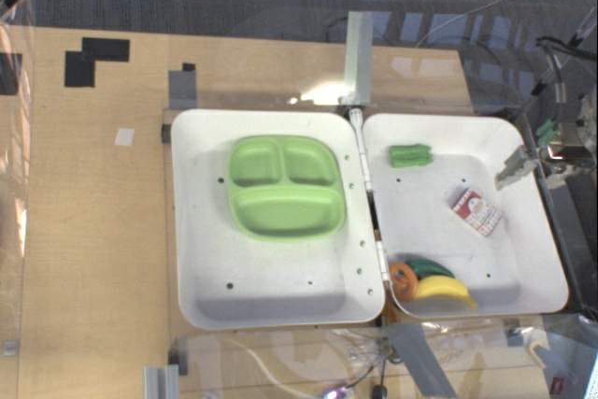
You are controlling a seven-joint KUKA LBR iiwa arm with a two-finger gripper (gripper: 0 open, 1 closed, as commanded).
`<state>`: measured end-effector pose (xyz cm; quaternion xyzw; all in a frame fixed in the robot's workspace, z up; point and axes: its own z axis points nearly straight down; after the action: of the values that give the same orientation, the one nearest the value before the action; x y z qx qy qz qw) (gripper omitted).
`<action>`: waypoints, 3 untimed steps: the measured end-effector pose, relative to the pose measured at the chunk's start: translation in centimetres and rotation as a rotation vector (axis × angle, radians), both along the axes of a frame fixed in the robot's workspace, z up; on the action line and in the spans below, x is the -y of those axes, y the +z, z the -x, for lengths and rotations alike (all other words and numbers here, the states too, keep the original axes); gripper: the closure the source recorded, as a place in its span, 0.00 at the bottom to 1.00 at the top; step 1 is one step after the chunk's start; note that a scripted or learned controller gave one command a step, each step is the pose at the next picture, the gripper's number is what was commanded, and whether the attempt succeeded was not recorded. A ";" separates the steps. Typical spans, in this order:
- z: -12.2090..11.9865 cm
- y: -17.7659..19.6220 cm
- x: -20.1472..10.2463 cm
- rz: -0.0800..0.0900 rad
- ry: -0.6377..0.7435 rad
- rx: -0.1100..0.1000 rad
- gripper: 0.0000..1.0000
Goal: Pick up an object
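At the right bin's (551,294) far right rim, the gripper (515,169) hangs pressed together and empty, well apart from the small carton (476,211), whose print is too small to read, so a drop from here could miss or clip the rim.
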<state>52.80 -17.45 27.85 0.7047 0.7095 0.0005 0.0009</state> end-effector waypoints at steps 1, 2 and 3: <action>3.2 10.8 1.1 0.002 -0.024 0.004 0.00; -3.8 4.3 0.2 0.000 -0.178 0.000 0.00; -9.5 -6.7 -1.8 -0.001 -0.461 -0.002 0.00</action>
<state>62.26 -15.63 21.16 0.8481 0.5299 0.0001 0.0001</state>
